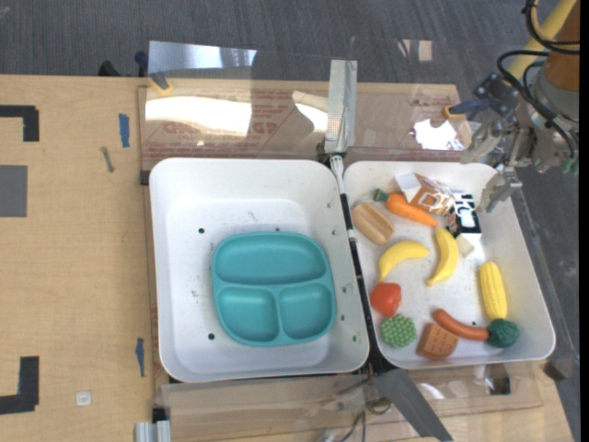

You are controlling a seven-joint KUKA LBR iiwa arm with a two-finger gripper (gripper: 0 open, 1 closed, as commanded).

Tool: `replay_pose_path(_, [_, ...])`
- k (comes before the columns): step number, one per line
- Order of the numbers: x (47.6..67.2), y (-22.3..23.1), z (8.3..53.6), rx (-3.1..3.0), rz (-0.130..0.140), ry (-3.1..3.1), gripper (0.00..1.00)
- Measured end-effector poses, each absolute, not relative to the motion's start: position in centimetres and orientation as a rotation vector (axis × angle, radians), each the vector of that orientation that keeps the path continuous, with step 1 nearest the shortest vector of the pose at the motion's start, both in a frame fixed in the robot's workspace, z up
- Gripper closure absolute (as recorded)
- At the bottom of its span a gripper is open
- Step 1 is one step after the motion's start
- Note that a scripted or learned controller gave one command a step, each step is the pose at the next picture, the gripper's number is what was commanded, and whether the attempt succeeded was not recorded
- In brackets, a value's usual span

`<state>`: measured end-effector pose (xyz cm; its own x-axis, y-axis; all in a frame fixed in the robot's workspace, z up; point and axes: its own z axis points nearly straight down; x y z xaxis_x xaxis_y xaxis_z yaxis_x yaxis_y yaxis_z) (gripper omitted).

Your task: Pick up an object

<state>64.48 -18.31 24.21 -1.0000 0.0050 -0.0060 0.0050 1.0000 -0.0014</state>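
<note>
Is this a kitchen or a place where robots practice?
Probably a robot practice lab, not a kitchen. A robot gripper hangs over a white bin of toy food such as a banana, beside a bin holding a teal divided plate.

Teal tray (272, 286); white bins (175, 247); yellow bananas (403, 256), yellow corn (493, 290); orange carrot (410, 211); red tomato (386, 297).

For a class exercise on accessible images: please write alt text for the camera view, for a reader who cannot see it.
Two white bins sit side by side: the left bin holds a teal divided tray, the right bin toy foods including two bananas, corn and a carrot. The robot's hand hovers at the right bin's far corner.
</note>
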Motion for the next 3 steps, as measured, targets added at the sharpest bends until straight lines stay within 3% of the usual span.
replay_pose_path(1, [61.5,-13.0,9.7,-0.341,-0.004,3.113,0.00])
replay_pose_path(2, [62.9,-12.3,8.9,-0.203,-0.001,3.133,0.00])
replay_pose_path(3, [63.5,-12.2,10.3,-0.203,-0.006,3.112,1.00])
